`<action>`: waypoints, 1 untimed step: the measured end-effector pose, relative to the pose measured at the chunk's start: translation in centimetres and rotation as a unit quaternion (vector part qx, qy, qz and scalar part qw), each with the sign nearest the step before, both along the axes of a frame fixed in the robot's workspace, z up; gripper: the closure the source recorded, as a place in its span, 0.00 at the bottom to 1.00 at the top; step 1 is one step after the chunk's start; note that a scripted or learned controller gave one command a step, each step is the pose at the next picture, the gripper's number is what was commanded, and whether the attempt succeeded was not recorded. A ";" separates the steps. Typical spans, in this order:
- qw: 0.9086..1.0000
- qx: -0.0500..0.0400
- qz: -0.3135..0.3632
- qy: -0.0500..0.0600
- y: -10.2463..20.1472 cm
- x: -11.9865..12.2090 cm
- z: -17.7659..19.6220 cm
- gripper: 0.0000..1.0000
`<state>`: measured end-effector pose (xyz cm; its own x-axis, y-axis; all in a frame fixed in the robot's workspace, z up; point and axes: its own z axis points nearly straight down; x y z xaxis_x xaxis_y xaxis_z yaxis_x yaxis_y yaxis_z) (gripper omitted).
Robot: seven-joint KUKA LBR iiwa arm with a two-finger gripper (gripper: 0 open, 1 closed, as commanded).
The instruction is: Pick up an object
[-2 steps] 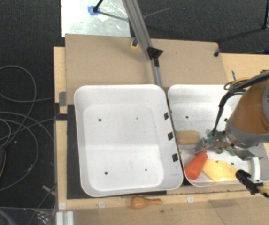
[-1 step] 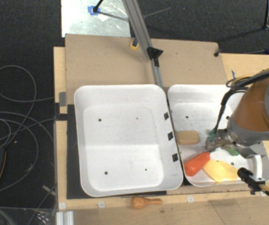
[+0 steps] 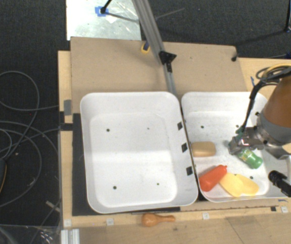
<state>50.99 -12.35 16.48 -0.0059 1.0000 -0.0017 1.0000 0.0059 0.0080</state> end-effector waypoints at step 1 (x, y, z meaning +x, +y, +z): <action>1.000 0.000 0.001 0.000 0.9 0.7 5.4 1.00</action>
